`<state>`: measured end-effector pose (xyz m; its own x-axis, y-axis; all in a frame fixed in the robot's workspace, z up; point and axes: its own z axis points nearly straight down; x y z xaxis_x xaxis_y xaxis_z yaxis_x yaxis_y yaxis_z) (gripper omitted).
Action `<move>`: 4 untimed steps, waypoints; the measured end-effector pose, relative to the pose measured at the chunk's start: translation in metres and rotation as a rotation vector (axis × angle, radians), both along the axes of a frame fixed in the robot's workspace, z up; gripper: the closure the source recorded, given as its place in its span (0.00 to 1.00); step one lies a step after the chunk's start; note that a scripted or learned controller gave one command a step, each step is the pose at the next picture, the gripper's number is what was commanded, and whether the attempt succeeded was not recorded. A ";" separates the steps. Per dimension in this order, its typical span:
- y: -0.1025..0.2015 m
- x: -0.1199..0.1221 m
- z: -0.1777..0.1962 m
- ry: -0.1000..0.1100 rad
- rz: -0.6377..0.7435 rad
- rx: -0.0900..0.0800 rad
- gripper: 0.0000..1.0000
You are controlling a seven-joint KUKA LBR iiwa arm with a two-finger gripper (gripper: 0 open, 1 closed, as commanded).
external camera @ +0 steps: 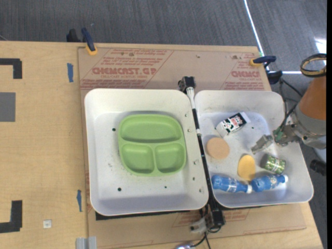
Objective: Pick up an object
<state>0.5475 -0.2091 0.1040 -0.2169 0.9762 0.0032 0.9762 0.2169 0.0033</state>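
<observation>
White bins (98, 108) — gripper (262, 143) above green can (273, 164)

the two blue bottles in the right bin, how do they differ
The left blue bottle is a deeper blue and lies nearly level along the bin's near wall; the right blue bottle looks paler and tilts up toward the right. The left one sits below the tan disc, the right one below the green can. Both lie on their sides, almost end to end.

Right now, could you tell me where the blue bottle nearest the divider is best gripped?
Probably across its mid-body, from straight above. The blue bottle lies on its side, long axis roughly left-right, in the right bin, so fingers should close front-to-back. Its right end nears a second bottle.
</observation>
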 end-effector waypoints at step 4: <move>0.112 -0.036 0.129 0.001 -0.056 -0.004 1.00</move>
